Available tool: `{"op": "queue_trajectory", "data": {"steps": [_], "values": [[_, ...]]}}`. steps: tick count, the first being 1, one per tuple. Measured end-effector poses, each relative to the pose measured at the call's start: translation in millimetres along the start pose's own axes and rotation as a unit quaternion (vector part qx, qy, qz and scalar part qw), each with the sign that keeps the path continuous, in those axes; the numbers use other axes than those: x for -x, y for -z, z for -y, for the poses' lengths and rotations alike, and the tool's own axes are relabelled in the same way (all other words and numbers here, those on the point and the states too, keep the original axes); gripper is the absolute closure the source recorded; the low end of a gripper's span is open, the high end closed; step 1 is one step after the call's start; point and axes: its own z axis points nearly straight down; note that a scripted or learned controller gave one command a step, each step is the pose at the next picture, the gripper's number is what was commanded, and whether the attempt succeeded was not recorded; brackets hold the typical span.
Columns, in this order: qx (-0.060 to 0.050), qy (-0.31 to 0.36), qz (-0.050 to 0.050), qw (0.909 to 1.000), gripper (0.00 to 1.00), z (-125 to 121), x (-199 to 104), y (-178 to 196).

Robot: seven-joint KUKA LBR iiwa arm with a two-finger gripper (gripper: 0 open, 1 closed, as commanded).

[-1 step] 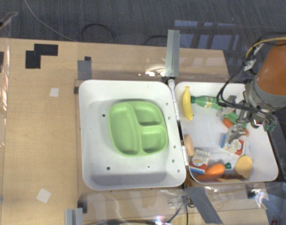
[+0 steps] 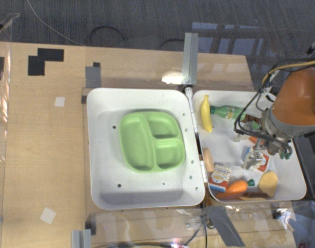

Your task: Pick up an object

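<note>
The right bin [image 2: 227,154] holds a yellow banana [image 2: 205,113], a green bottle [image 2: 227,111] lying flat, a beige roll [image 2: 208,159], a red and white packet [image 2: 219,174], an orange carrot [image 2: 235,187], a dark stick [image 2: 255,194] and a yellow lemon [image 2: 269,182]. My gripper [image 2: 254,157] reaches down into the right half of this bin, over a red and white flat item [image 2: 262,163]. The orange band and wrist [image 2: 298,105] hide what lies under them.
The left bin [image 2: 100,154] holds a green divided plate [image 2: 151,141]. A metal post [image 2: 190,61] stands behind the wall shared by the two bins. Cables loop off the wrist at the right. Wooden bench surface lies to the left.
</note>
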Motion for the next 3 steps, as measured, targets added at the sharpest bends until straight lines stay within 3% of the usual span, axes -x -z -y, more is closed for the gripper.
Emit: {"op": "queue_trajectory", "data": {"steps": [1,2,3], "values": [[-0.002,0.024,0.005,0.9997,0.00,-4.8,-14.2,-5.5],[-0.003,0.027,0.013,0.9995,1.00,-5.8,-8.5,9.5],[-0.002,0.010,0.006,0.9999,1.00,9.5,15.7,176.5]]}}
